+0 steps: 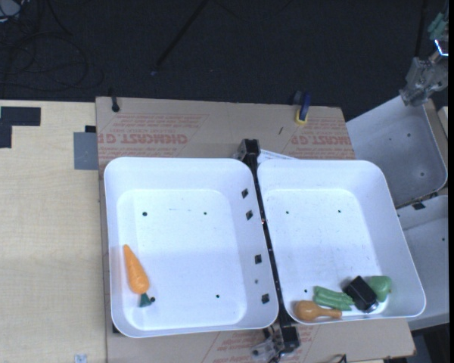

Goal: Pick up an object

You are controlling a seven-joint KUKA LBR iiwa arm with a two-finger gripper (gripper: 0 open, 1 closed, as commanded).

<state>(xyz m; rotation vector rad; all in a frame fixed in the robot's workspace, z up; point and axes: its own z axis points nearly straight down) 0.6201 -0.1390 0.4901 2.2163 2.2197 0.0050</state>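
An orange carrot (pixel 135 270) with a small green top lies near the front left corner of the left bin (pixel 174 174). In the front right corner of the right bin (pixel 325 174) several things lie close together: a green pod-shaped piece (pixel 332 297), a black block (pixel 361 293), a rounded green piece (pixel 380 284) and an orange-yellow pear-shaped piece (pixel 315 311). The black block touches both green pieces. A grey end of the arm, which looks like my gripper (pixel 421 80), hangs at the upper right, well behind and outside the bins, with nothing seen in it.
A black divider strip (pixel 260 233) with clips runs between the two bins. The bins rest on a cardboard sheet (pixel 212 131). A grey metal plate (pixel 397 146) lies to the right. A yellow and blue clamp (pixel 303 108) stands at the cardboard's back edge.
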